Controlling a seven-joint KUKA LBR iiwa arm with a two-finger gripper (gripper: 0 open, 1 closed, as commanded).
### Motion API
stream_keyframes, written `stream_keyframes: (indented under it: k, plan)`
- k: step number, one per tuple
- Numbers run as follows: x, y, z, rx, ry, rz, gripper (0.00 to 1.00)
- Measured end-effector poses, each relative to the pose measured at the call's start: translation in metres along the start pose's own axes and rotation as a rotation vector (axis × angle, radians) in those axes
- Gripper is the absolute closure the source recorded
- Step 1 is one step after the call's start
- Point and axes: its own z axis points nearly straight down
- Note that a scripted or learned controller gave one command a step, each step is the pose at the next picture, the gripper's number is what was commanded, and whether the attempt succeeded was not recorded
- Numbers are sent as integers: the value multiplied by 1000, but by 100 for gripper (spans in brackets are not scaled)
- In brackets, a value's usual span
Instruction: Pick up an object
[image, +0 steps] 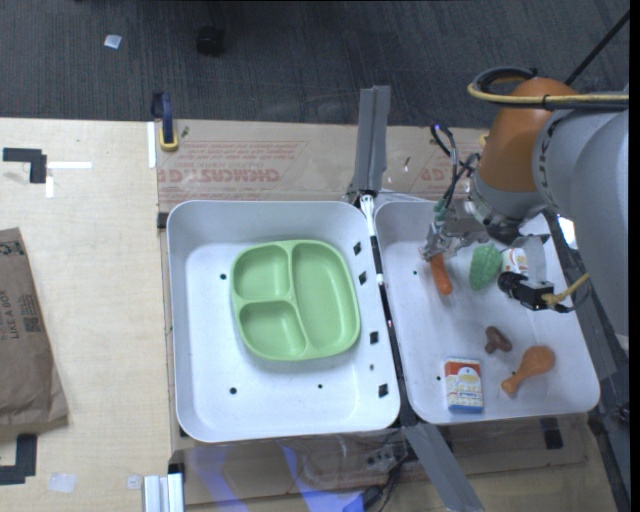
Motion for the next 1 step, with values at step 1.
stream_keyframes:
  k: [1]
  plan:
    - [60, 16, -91, -1, 1, 0, 100]
